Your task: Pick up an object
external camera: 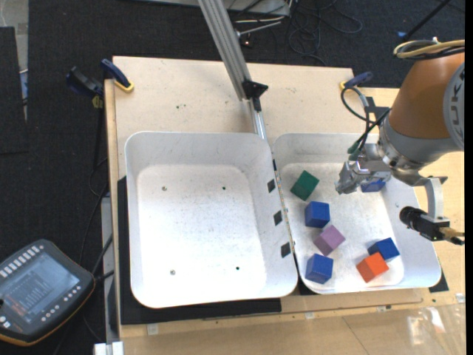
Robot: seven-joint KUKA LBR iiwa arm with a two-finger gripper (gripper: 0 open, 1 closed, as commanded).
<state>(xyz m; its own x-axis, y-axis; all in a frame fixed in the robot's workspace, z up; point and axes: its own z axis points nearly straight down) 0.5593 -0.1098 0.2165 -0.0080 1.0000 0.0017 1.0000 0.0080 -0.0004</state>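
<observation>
Right bin [414, 268], gripper [353, 180] beside green cube [304, 185] (blue cubes near)

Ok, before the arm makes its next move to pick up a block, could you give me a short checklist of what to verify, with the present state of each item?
1. Blocks available in the right bin: ok. Green block, three blue blocks, purple block and orange block lie there.
2. Gripper over the right bin: ok, near its upper part.
3. Fingers open or shut: cannot tell.
4. Block already between the fingers: cannot tell.
5. Nearest target free of neighbours: ok, the green block stands apart from the blue block below it.
6. Orange block free: not ok, it touches a blue block.
</observation>
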